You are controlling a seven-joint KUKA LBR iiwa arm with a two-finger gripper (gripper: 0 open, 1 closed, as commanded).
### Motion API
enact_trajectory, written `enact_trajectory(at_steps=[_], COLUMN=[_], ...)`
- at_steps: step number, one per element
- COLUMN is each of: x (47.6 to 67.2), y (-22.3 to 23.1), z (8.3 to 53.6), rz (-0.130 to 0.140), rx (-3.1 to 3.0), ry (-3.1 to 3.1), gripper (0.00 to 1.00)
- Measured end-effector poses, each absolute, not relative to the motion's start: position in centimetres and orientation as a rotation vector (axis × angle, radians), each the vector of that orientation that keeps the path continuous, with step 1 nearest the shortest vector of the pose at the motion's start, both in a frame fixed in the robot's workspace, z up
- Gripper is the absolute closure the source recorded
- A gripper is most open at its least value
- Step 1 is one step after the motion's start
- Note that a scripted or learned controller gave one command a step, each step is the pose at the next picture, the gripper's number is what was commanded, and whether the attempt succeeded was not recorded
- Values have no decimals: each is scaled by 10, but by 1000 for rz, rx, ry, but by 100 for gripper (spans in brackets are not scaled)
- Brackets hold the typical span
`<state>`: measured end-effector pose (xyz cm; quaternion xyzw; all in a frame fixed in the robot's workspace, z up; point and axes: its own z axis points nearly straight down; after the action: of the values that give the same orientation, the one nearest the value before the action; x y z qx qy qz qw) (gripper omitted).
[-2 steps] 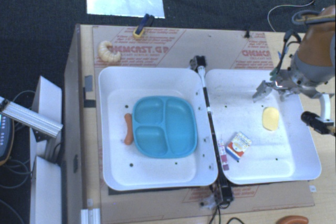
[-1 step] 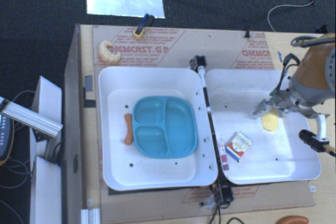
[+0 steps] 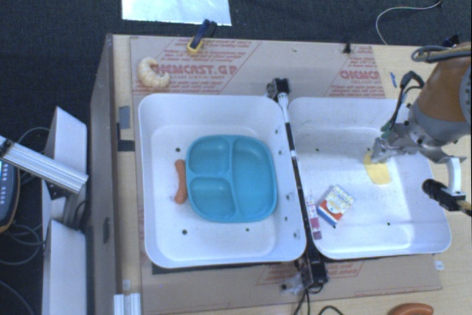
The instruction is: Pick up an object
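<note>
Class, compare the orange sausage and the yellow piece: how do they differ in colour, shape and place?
The sausage is orange, the yellow piece pale yellow. The sausage is long and thin; the yellow piece is flat and blocky. The sausage lies in the left bin beside the blue tray; the yellow piece lies in the right bin, under the tool. Both are small.

The arm (image 3: 451, 103) comes in over the right edge of the bench as a rounded grey body with a broad orange band wrapped around it, the orange a dull amber. Thin dark cables (image 3: 404, 88) loop out from its upper side and curve back in. Below the band sits a pale grey metal wrist block, blocky and angular. A short black piece (image 3: 442, 195) juts out beneath it.
</note>
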<state>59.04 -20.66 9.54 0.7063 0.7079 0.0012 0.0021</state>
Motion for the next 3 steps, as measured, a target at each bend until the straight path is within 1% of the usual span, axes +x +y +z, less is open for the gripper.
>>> enact_trajectory(at_steps=[3], x=[593], y=[-207], z=[128], rz=[13], rx=[2209], ry=[2218], gripper=[100])
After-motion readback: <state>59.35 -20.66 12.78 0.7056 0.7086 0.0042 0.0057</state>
